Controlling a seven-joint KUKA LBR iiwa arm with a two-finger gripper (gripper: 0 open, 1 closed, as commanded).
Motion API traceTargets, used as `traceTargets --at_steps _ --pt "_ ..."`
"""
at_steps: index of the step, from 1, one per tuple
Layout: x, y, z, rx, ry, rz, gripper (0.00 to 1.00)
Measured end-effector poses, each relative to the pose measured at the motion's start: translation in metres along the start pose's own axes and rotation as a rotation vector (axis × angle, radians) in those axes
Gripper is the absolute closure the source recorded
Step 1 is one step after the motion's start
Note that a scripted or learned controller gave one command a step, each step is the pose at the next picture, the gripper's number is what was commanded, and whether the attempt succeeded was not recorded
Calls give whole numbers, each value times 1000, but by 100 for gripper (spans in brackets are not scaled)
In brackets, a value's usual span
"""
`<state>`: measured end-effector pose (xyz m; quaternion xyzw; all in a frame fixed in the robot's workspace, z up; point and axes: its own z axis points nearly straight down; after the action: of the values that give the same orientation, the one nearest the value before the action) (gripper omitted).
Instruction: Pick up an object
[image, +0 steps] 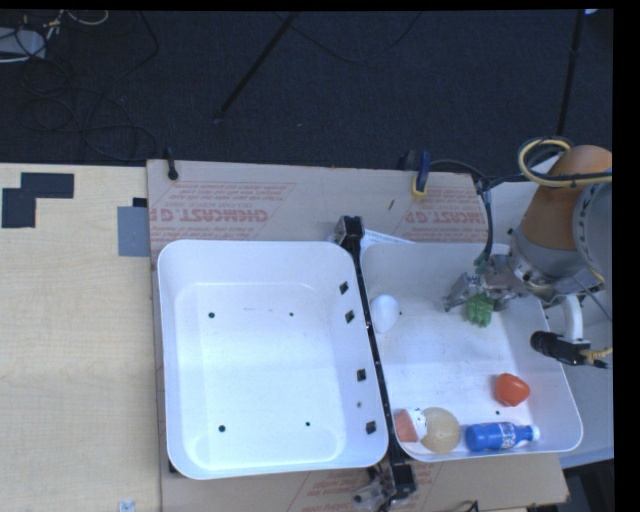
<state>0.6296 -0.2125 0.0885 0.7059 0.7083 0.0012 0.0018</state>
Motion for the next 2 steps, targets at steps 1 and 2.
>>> traceTargets --at_steps 1,2 --pt "0 -3 -10 6 1 1 100" --pt "64 -25 1 8 3 0 100"
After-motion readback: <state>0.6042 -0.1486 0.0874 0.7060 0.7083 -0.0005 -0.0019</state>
